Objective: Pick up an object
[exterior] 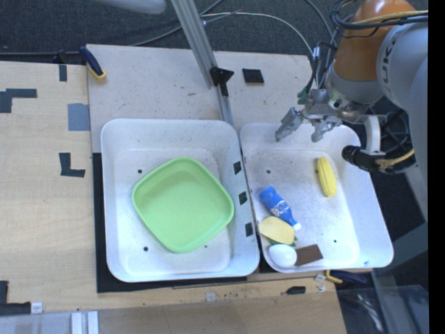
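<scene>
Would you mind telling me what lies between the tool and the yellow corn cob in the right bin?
Nothing: in the camera view, just bare white bin floor separates the tool from the corn cob.

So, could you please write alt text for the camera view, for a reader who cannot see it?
A grey robot arm's gripper, fingers open and holding nothing, hangs over the far end of the right bin, which holds a yellow corn cob, a blue bottle, a yellow piece, a white egg and a brown block. The left bin holds a green plate.
</scene>
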`<state>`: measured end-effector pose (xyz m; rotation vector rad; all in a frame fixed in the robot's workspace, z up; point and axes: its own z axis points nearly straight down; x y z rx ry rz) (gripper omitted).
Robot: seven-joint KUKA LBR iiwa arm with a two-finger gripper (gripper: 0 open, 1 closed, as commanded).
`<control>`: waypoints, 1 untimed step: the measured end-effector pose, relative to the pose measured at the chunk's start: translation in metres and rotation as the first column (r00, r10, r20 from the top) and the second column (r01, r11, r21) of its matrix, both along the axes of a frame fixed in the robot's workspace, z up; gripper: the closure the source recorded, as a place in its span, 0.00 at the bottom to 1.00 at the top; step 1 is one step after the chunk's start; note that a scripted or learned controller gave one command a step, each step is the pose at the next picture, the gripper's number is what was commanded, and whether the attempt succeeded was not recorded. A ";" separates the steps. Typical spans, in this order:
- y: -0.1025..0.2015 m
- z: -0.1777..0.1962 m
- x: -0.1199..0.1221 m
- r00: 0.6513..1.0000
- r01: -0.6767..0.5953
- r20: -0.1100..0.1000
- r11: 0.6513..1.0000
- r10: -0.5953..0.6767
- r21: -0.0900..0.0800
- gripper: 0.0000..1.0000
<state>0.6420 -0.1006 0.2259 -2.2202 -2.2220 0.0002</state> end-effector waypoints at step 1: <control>0.009 -0.047 -0.003 1.000 0.000 -0.003 1.000 0.000 0.000 0.00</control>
